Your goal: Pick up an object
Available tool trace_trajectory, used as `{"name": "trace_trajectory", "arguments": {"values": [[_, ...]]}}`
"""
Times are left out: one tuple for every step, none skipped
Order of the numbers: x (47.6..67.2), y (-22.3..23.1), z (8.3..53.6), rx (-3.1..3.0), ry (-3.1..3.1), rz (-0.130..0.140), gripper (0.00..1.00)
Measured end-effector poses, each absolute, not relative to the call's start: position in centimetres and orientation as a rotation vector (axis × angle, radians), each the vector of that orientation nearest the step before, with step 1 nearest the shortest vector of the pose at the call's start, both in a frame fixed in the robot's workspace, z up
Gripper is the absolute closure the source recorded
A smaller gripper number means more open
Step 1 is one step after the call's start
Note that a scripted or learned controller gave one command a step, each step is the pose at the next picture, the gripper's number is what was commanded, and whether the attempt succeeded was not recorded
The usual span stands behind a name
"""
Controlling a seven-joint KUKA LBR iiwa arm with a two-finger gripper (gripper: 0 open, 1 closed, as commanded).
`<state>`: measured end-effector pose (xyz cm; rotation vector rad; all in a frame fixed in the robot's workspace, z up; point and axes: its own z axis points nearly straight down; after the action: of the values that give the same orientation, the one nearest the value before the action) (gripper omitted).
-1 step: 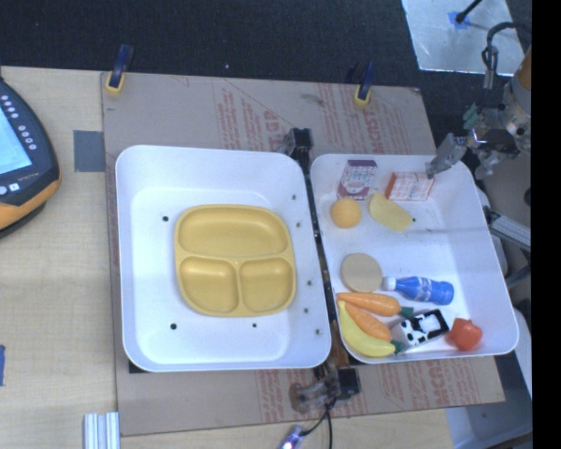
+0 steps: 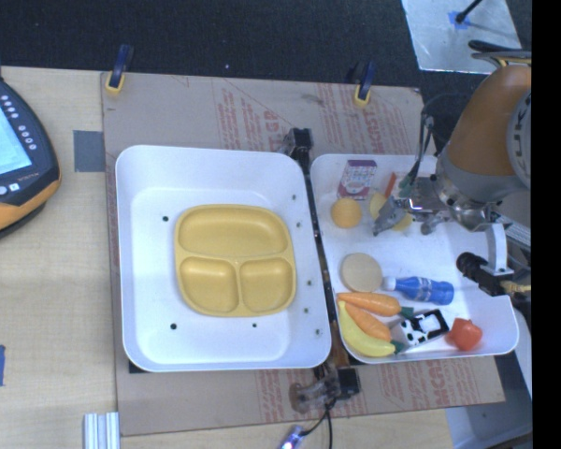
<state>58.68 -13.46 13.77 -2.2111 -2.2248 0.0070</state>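
The tool (image 2: 395, 211) sits low in the upper part of the right white plastic bin (image 2: 505, 340), beside a round yellow ball (image 2: 346, 213); its grip state cannot be told. Nothing looks lifted, so the pick remains undone.

the scene is evenly and brightly lit from above, with soft, short shadows. the left bin (image 2: 131, 251) glares almost pure white, its walls washed out so the rim is hard to trace, and the right bin (image 2: 491, 344) is nearly as bright. the yellow tray (image 2: 234, 255) shows soft highlights on its ridges. the dark floor (image 2: 215, 17) at the top falls close to black with little detail. the picture is slightly soft and grainy overall; small print on the cardboard (image 2: 252, 110) is unreadable, and the gripper (image 2: 404, 210) looks blurred
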Motion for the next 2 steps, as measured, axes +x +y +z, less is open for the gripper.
{"name": "trace_trajectory", "arguments": {"values": [[65.56,-12.49,9.11,-2.215,-2.223,0.005,0.0],[65.64,-13.31,9.21,-2.218,-2.224,0.002,0.0]]}}
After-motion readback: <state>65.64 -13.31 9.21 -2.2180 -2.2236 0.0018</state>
